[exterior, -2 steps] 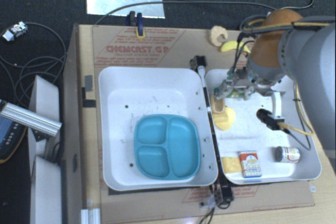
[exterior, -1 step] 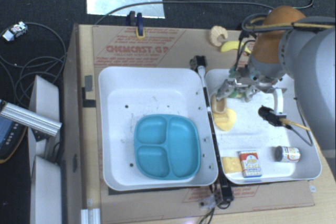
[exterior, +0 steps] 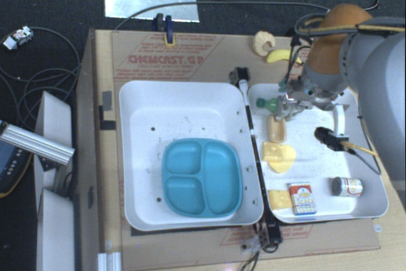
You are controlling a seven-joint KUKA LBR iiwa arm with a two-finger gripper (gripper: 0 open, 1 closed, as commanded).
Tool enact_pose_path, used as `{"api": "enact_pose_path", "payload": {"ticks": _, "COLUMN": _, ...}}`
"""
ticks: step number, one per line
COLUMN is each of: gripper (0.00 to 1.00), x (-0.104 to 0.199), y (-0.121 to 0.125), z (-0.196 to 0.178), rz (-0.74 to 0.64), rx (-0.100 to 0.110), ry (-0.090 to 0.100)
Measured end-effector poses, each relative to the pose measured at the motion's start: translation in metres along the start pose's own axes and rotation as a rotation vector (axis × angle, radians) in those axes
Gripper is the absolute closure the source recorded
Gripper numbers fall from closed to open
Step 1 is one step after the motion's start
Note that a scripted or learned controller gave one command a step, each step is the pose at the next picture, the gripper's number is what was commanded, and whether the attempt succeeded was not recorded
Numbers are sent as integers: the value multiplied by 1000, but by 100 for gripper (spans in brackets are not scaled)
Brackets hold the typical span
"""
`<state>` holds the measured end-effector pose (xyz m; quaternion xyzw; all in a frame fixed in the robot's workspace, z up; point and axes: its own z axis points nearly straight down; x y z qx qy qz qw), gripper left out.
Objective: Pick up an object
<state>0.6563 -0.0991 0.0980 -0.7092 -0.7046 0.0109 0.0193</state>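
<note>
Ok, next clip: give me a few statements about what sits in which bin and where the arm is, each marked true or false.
1. The blue divided plate lies in the left bin. True.
2. The small can lies in the left bin. False: it lies in the right bin, near its right wall.
3. The gripper is over the right bin, near its upper left part. True.
4. The red and white box rests on the blue divided plate. False: it lies in the right bin, near the front wall.
5. The banana lies outside both bins, on the cardboard behind the right bin. True.
</note>
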Motion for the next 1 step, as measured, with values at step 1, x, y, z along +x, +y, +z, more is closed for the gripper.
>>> {"api": "enact_pose_path", "payload": {"ticks": 1, "gripper": 100, "x": 49, "y": -73, "z": -84, "rz": -10, "rx": -46, "ry": -11}}
